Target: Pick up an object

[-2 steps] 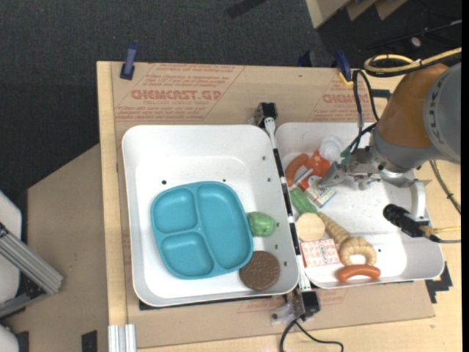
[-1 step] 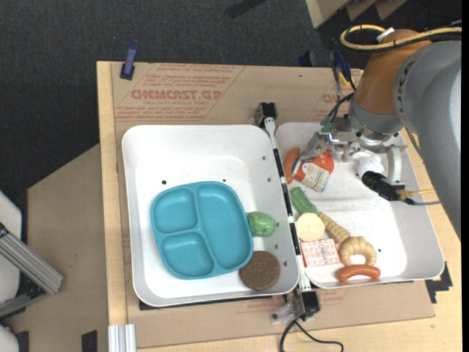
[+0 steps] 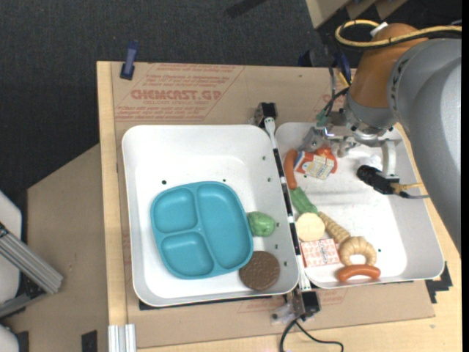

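Camera view: a pick that may snag its neighbour.
A teal tray sits in the left bin. Far in the right bin, a red sausage lies just beside the red-and-white packet under the gripper. Whether the gripper is grasping I cannot tell.

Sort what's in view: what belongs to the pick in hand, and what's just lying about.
In the job:
- gripper, over the right bin
- red-and-white packet just below it, the likely target

Lying about:
- blue divided plate, green ball and brown disc in the left bin
- red sausage, pretzel and small carton
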You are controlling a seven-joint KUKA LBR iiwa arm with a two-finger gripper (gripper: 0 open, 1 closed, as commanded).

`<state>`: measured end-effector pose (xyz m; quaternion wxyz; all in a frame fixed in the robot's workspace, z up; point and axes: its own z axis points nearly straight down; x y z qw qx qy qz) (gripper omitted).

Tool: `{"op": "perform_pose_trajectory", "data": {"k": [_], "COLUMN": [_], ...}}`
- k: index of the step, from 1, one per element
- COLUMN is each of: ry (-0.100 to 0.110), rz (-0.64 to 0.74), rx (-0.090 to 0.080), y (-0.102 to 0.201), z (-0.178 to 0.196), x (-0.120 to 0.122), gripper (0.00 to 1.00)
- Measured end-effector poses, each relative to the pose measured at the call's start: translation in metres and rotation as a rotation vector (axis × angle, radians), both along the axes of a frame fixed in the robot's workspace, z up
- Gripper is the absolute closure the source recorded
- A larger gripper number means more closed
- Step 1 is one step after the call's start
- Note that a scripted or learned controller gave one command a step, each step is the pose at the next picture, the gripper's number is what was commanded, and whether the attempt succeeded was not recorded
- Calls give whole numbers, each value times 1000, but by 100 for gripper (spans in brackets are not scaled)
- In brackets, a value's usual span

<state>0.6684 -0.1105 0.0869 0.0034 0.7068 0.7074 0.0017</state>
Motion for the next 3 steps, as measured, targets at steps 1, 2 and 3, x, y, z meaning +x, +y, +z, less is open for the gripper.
{"op": "perform_pose_trajectory", "data": {"k": [1,2,3], "ry": [5,12,3], "rz": [-5,0,-3], "rx": [-2,5,0], "y": [-65,-27,-65], "z": [-2,-2,-2], "x": [-3,-37,-18], "gripper": [0,0,0]}}
